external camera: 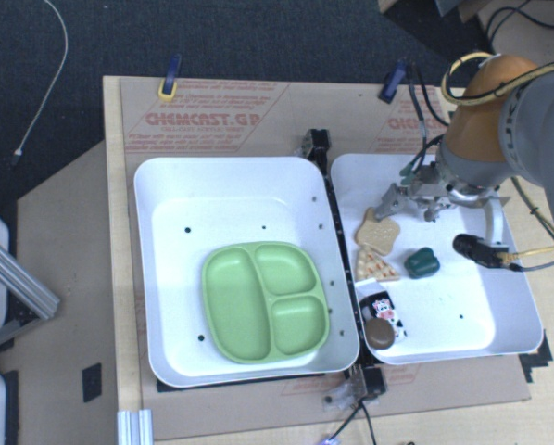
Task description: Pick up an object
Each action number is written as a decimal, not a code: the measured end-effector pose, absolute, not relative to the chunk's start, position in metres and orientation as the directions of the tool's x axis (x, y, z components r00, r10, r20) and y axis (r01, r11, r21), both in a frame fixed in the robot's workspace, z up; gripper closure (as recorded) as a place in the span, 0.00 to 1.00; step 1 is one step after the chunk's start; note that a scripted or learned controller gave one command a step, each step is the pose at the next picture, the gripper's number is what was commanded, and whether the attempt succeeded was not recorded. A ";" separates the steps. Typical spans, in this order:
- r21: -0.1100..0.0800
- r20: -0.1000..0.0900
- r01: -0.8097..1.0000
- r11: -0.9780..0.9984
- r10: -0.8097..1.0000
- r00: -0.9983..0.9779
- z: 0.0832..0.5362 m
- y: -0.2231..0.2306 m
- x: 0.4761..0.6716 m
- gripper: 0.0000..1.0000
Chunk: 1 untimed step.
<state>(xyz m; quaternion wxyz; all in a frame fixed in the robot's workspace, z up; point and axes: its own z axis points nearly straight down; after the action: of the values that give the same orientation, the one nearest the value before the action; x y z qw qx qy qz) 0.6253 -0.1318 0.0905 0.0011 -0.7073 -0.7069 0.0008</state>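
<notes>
Two shallow white bins sit side by side on the bench: in the left bin (157,248) we see a pale green divided plastic plate (264,300) with three compartments, and in the right bin (499,323) we find the small things. Near its left wall lie a tan slice of toy bread (378,235), a pale waffle-like piece (374,267) just below it, a dark green rounded block (421,263) beside them, and a black-and-white cow-patterned item (382,306) touching a brown round piece (380,334) at the front. Our grey arm's two-finger gripper (399,196) hangs over the bin's far end, just above the bread, its fingers spread and grasping nothing.
</notes>
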 end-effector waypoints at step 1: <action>0.004 0.000 1.000 0.000 1.000 0.000 0.105 -0.132 0.627 1.00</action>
<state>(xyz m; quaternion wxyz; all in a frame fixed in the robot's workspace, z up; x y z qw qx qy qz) 0.6271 -0.1315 0.1045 -0.0015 -0.7071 -0.7071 -0.0014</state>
